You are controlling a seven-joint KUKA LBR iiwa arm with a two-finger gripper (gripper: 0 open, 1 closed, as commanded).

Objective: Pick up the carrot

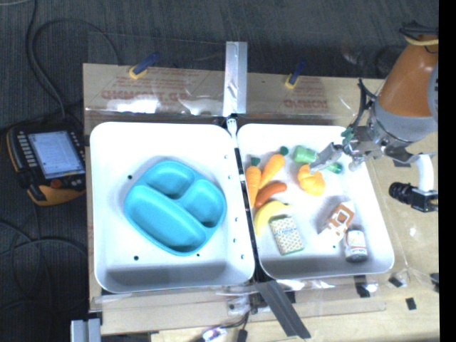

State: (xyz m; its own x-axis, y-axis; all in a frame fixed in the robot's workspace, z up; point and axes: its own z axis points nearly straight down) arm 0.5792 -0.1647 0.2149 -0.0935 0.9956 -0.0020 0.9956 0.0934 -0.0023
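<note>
The carrot (272, 165) is an orange cone with a small green top. It lies tilted in the upper left part of the right bin (377, 219). My gripper (323, 160) hangs over the upper right part of the same bin, to the right of the carrot and apart from it. Its tip is just above a yellow-orange toy pepper (312, 182) and beside a green toy (305, 154). Nothing shows as held in it.
Around the carrot lie an orange piece (252, 182) by the bin's left wall, an orange-red piece (271, 189) and a banana (264, 211). A patterned box (286, 234), a small carton (337, 219) and a little bottle (355, 243) lie nearer the front. The left bin (114, 262) holds a blue divided tray (175, 205).
</note>
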